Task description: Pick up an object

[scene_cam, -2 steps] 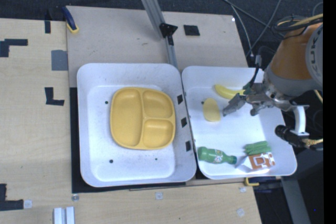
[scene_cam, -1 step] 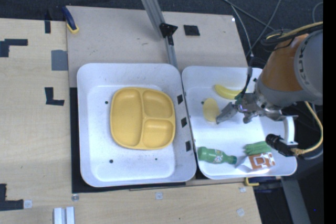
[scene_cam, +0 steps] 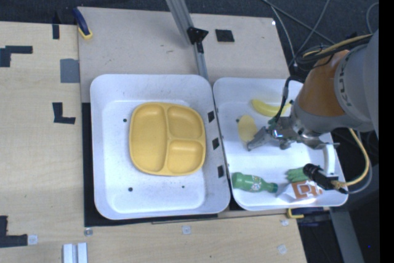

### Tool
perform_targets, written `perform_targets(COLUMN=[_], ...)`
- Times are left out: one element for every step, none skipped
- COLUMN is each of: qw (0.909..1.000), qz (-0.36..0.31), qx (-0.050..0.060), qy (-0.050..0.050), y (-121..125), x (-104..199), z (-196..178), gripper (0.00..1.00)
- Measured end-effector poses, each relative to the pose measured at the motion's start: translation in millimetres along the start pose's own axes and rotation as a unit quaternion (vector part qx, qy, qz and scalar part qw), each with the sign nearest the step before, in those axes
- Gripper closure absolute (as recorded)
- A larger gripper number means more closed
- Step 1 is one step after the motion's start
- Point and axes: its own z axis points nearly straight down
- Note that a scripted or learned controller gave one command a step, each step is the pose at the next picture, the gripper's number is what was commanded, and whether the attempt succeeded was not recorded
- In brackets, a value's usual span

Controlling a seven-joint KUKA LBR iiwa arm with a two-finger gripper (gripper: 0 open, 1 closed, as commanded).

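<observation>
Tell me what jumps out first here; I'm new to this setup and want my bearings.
The big yellow plastic divided plate lying flat in the middle of the left white bin draws the eye first. Next comes the grey arm with its orange band, reaching from the right over the right white bin, its claw low beside a pale yellow piece. A green plastic bottle lies on its side near that bin's front edge.

Even overhead light, soft shadows, slightly soft focus, low resolution
</observation>
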Motion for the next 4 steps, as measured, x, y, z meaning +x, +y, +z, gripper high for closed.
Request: perform_targets(qw=[1.0000,1.0000,1.0000,1.0000], qz=[-0.001,-0.001,-0.001,-0.004], qx=[-0.003,-0.002,-0.001,0.001], qy=[0.000,0.000,0.000,0.002], y=[2,3,4,22], x=[0,3,4,66], z=[-13,-76,-127,-125], gripper=[1.00,1.00,1.00,1.00])
